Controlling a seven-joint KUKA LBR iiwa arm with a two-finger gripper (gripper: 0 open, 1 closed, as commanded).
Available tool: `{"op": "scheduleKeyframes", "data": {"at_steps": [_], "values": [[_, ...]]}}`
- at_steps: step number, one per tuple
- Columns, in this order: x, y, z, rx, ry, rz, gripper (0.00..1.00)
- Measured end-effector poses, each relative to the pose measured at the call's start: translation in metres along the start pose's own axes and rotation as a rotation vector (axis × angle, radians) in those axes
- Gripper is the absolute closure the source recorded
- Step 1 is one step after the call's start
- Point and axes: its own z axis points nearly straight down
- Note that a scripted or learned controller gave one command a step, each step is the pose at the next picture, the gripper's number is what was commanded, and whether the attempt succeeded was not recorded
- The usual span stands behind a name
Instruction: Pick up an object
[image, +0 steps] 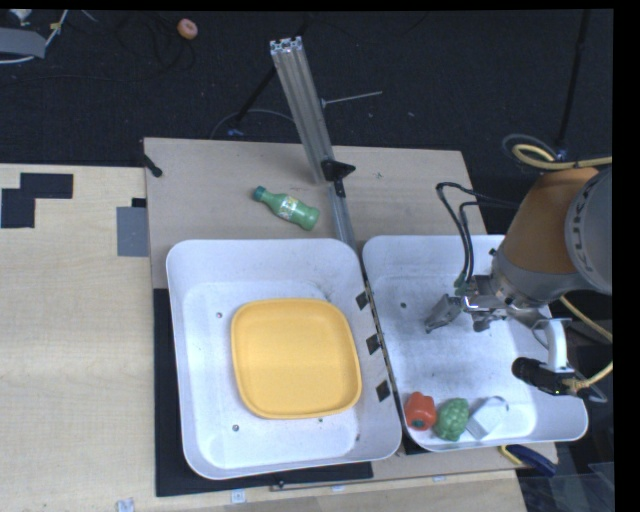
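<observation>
Three small objects lie in the near corner of the right bin (400, 262): a red-orange piece (420, 409), a green lumpy piece (451, 418) touching it, and a pale grey piece (483, 416) just beside that. You should treat any of these as a candidate for the pick. The gripper (441, 313) hangs over the bare middle of the same bin, well apart from all three, and nothing sits between its jaws; whether they are spread or closed cannot be judged from the view. The left bin (195, 270) holds a yellow plate (296, 357), and a green bottle (287, 207) lies on the bench behind it. Judge the task as not yet begun in effect: approach, closure and lift all remain.
</observation>
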Motion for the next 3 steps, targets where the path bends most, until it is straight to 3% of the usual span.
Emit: {"op": "scheduleKeyframes", "data": {"at_steps": [1,2,3], "values": [[0.000,0.000,0.024,-0.003,-0.001,0.000,0.00],[-0.001,0.001,0.012,-0.007,-0.001,0.002,1.00],[-0.003,-0.001,-0.050,-0.009,-0.002,0.002,1.00]]}}
